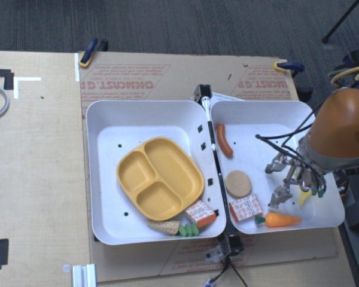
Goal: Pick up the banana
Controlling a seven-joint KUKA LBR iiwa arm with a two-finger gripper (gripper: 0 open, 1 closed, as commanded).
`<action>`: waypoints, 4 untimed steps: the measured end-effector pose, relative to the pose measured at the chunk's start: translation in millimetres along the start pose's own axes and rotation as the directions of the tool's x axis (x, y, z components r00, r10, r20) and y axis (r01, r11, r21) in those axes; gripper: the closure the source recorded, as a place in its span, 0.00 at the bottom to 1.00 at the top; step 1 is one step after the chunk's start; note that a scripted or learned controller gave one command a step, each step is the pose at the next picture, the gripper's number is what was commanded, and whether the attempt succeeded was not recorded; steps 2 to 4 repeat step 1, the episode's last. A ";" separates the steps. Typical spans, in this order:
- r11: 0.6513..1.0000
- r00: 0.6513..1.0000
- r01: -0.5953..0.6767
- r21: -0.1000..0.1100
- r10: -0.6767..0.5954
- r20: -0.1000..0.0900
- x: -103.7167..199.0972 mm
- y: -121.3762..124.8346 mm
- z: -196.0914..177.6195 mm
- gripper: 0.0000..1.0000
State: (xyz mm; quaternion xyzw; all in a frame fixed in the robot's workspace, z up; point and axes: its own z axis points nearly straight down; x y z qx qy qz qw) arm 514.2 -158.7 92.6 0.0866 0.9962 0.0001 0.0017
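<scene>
Two metal fingers point(276, 181) of the gripper point(280, 183) hung over the right bin point(251, 115); I couldn't tell their spread. Only a yellow sliver of banana point(303, 197) showed beside them, mostly hidden under the wrist. A smooth tapered carrot point(282, 220) lay nearby.

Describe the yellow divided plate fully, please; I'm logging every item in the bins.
The yellow plate looks like matte plastic, a rounded rectangle with a raised rim and three compartments: one large, two smaller. It lies flat, turned at a slant, on the floor of the left bin. A small printed box sits by its lower right corner and seems to touch the rim.
</scene>
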 end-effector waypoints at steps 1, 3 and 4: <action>0.993 0.993 -0.119 0.001 0.119 0.000 -2.9 -33.8 -17.2 0.00; 0.993 0.993 -0.119 0.001 0.119 0.000 -2.9 -33.8 -17.2 0.00; 0.993 0.993 -0.119 0.001 0.119 0.000 -2.9 -33.8 -17.2 0.00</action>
